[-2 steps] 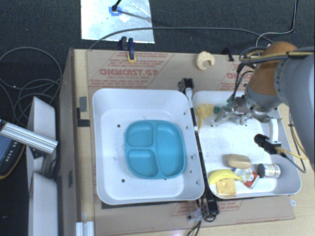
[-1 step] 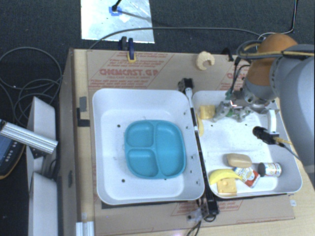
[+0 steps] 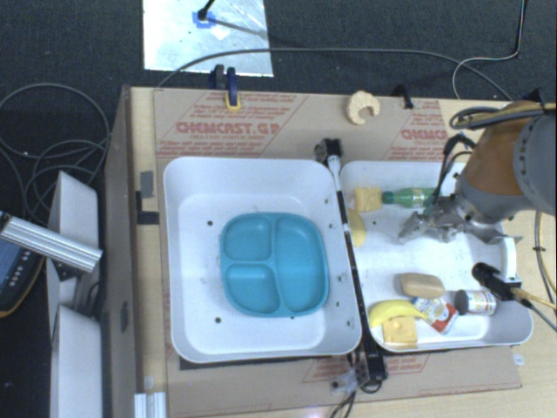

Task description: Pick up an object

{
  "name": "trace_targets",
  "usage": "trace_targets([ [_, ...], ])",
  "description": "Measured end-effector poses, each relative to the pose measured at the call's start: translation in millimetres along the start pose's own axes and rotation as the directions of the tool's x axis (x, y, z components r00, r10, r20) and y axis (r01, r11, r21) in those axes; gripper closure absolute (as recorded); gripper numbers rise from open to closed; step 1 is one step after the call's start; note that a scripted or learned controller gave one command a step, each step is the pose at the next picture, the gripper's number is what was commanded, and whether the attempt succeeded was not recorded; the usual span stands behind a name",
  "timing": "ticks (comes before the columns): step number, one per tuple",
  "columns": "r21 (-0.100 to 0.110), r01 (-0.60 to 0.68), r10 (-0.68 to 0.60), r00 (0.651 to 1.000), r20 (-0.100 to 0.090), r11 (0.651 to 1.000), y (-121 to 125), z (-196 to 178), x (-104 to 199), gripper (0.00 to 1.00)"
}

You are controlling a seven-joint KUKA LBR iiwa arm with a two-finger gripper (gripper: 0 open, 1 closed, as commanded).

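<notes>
Bench was topped w/ printed cardboard; two white bins were set side by side, a clamp and beige piece at far edge.

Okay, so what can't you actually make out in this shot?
- Hand: too small and blurred to tell whether it holds anything.
- Green bottle: its right end is covered by the arm.
- Small bottle: label too small to read.
- Yellow piece: partly behind the bin divider.

Probably a robotics lab: cardboard-lined bench, loose cables.
</notes>
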State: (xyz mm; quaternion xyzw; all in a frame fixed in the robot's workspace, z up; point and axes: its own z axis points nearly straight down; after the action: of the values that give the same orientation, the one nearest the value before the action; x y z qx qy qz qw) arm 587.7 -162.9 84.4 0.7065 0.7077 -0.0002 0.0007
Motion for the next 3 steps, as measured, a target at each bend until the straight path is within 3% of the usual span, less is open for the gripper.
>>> trace_targets([
  [1, 0.000, -0.002, 0.002, 1.000, 0.001, 1.000, -54, -1, -45, 0.00],
  [2, 0.025, 0.005, -0.005, 1.000, -0.008, 1.000, 70, 4, -21, 0.00],
  [3, -0.001, 0.000, 0.000, 1.000, 0.000, 1.000, 11, 0, -44, 0.00],
])
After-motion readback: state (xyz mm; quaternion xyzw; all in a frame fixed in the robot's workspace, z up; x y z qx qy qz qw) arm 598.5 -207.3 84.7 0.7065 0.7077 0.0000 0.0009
